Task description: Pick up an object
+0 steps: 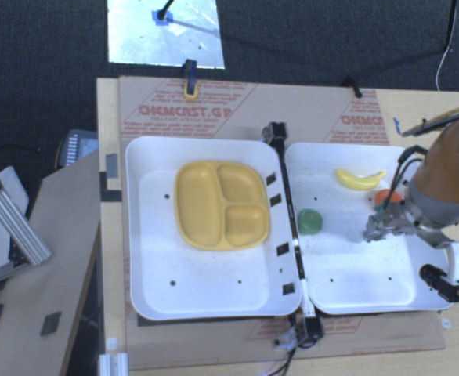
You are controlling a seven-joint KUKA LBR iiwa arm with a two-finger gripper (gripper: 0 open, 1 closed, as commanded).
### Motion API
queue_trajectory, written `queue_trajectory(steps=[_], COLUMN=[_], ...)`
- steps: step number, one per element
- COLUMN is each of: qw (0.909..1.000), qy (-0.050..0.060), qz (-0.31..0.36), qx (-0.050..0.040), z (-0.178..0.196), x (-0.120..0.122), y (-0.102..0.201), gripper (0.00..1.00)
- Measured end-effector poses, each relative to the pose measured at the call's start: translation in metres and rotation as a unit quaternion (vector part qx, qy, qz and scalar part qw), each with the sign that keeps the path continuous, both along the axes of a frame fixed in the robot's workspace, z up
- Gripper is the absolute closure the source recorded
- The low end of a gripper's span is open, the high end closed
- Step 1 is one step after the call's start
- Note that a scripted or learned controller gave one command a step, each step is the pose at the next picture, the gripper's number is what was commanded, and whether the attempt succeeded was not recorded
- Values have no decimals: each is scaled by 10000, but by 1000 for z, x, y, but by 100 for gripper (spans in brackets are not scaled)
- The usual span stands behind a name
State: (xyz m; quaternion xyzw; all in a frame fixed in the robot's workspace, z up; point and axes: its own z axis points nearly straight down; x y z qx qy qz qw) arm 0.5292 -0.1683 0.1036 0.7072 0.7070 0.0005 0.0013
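As I watched the feed from above the table (237, 100), the arm (449, 171) reached in from the right and hung over the right bin (355, 288), its orange band showing just above the wrist. The end effector (378, 229) sat low inside that bin, near its right half, and it was too small and dark on my screen for me to tell how it was set. I saw nothing clearly caught in it.

Three things lay in the right bin. A yellow banana (360, 179) rested near the far wall, curved with its ends pointing up the picture. A small green ball-like object (310, 222) lay close to the bin's left wall, well apart from the end effector. An orange-red object (384, 198) showed just beside the arm, below the banana's right tip and partly hidden by the wrist, so I could not name it more exactly. It lay just above the end effector in the picture, and I could not tell whether they touched.

The left bin (151, 288) carried a yellow divided plate (220, 205) with three compartments, lying flat near its middle, one large section on the left and two smaller ones on the right.

The two bins stood side by side with a dark strip of clips (286, 210) running between them. Printed cardboard sheeting (323, 108) lay under both, and a yellow clamp (190, 84) gripped its far edge.
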Motion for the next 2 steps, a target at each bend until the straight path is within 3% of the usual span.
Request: queue_trajectory(steps=[2], qw=[10000], qy=[-27], qz=[22], qx=[-8], z=[118], x=[3], y=[-11], gripper=[100])
